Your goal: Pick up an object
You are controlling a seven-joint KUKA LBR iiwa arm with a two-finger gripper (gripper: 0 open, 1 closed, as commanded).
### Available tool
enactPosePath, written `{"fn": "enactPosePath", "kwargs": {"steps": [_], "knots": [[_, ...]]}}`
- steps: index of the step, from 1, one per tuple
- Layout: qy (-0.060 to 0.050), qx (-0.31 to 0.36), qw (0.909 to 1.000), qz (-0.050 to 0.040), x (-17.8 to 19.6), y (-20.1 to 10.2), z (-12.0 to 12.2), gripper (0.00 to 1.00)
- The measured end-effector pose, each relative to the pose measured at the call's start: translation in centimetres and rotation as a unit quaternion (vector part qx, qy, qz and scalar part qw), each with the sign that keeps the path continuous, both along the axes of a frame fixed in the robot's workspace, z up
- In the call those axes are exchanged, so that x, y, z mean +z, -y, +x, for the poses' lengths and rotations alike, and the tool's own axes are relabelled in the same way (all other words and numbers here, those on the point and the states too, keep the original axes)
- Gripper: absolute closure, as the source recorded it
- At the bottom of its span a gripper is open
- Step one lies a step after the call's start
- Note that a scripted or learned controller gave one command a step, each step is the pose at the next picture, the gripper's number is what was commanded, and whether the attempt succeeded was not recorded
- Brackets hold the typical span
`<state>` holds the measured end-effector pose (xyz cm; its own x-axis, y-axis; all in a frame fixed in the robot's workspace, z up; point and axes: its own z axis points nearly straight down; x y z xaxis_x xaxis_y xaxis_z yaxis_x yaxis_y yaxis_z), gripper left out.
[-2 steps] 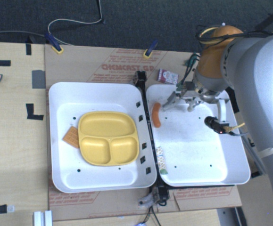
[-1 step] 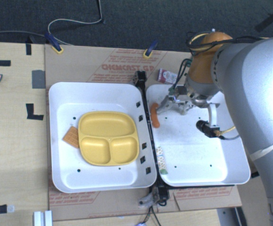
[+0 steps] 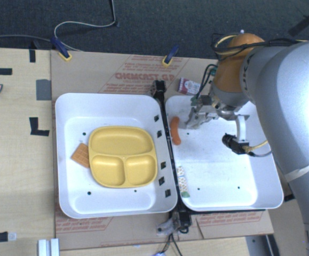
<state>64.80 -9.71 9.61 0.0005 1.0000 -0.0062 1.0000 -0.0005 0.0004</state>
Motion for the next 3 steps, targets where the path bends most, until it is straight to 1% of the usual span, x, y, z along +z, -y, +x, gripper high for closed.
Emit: {"fn": "enactPosePath", "kwargs": {"steps": [3], "knots": [[-0.002,0.001,1.0,0.0002,2.7,-0.1,-0.1,1.0]]}}
